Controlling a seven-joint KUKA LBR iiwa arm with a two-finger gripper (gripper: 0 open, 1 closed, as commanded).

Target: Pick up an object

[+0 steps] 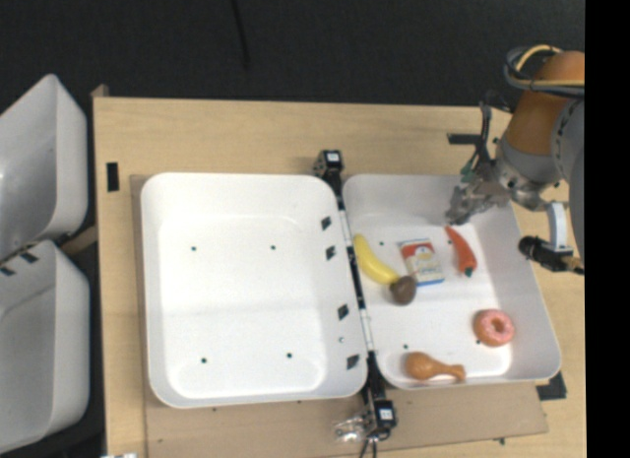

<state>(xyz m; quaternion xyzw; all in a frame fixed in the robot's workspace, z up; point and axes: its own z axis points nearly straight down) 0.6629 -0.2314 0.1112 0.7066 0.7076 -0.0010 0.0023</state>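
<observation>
The right bin (512, 348) holds several small items. A yellow banana (373, 260) lies near its left wall, with a brown round piece (403, 291) at its lower end. A small red and white carton (421, 261) lies in the middle. To its right is a red chili pepper (461, 250). A pink donut (493, 327) sits toward the right, and an orange drumstick (431, 367) lies by the front wall. My gripper (459, 212) hangs over the bin's back right part, just above the chili's upper end, with nothing seen in it.
The left bin (236, 289) sits beside the right one, joined along a black-clipped seam (346, 269). Both rest on a wooden bench (246, 131). White moulded shapes (34, 249) stand at the far left. My arm (536, 131) comes in at the upper right.
</observation>
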